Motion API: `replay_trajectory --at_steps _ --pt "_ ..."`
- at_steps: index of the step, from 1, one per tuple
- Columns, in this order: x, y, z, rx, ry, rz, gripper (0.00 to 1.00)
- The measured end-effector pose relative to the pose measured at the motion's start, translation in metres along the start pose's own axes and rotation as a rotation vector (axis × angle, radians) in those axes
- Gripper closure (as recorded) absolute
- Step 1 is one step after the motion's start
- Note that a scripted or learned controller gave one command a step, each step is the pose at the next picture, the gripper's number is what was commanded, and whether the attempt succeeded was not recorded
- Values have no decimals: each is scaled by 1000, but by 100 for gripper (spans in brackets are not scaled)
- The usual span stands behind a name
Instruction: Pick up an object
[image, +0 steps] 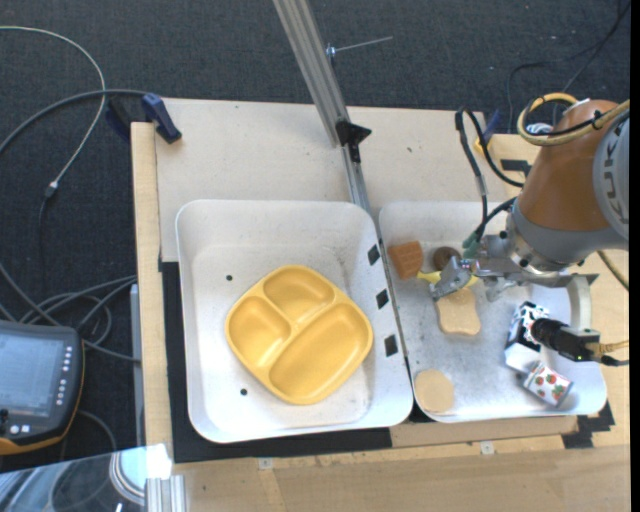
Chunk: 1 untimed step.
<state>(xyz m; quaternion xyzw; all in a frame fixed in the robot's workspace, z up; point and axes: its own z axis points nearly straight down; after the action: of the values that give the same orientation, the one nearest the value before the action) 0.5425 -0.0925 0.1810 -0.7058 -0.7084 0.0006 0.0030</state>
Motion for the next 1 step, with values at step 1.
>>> replay_trajectory --at_steps 1 --pt "81 12 -12 -7 1 -6 0"
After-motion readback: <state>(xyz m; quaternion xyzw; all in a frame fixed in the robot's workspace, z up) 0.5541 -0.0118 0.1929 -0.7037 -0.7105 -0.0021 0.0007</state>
